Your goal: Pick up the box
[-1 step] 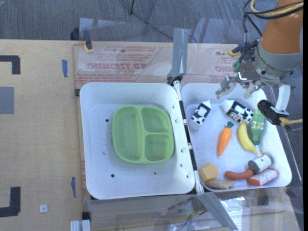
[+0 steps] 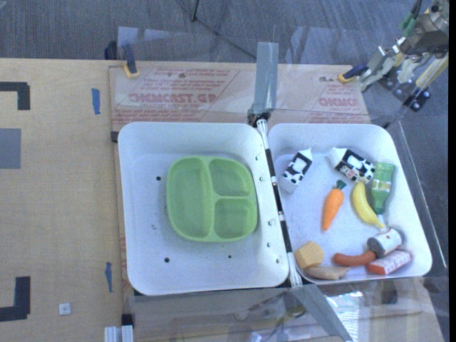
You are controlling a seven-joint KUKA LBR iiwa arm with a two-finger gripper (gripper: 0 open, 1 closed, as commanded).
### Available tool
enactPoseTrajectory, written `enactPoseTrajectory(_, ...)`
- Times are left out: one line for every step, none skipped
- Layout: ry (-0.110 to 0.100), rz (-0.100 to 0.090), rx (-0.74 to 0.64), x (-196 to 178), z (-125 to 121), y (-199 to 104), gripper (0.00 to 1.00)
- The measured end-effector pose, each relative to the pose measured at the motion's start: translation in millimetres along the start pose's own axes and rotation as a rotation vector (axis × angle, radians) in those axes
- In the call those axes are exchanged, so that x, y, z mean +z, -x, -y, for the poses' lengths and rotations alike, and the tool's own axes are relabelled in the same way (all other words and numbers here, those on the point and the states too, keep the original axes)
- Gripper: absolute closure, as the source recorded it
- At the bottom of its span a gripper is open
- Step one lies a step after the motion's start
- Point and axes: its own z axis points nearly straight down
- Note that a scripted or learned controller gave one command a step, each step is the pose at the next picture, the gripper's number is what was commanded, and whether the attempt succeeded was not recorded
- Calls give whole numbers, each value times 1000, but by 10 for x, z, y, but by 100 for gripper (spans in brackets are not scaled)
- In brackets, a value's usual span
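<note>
In the right bin [image 2: 399, 142], a small red and white box [image 2: 391, 263] lies flat in the near right corner, touching a grey and white can [image 2: 383, 242]. A green carton [image 2: 382, 184] lies by the right wall beside a banana [image 2: 365, 204]. Two black and white cow-patterned cartons [image 2: 297, 168] [image 2: 354, 167] rest toward the back. My gripper [image 2: 396, 71] hangs high at the top right, beyond the bin's far right corner and well away from every item, with nothing visibly in it.
The right bin also holds a carrot [image 2: 332, 206], a red sausage [image 2: 352, 258], a cheese wedge [image 2: 309, 254] and a bread piece [image 2: 327, 271]. A green divided plate [image 2: 211, 199] sits in the left bin [image 2: 139, 212]. A grey post [image 2: 265, 77] rises behind the divider.
</note>
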Motion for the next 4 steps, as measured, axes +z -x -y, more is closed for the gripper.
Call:
enactPoseTrajectory(-3, -1, 130, 589, 1060, 636, 0)
enactPoseTrajectory(-1, -2, -366, 1863, 1727, 752, 0)
enactPoseTrajectory(-1, -2, -285, 2703, 1816, 759, 0)
enactPoseTrajectory(4, 1, -283, 2598, 1805, 768, 100)
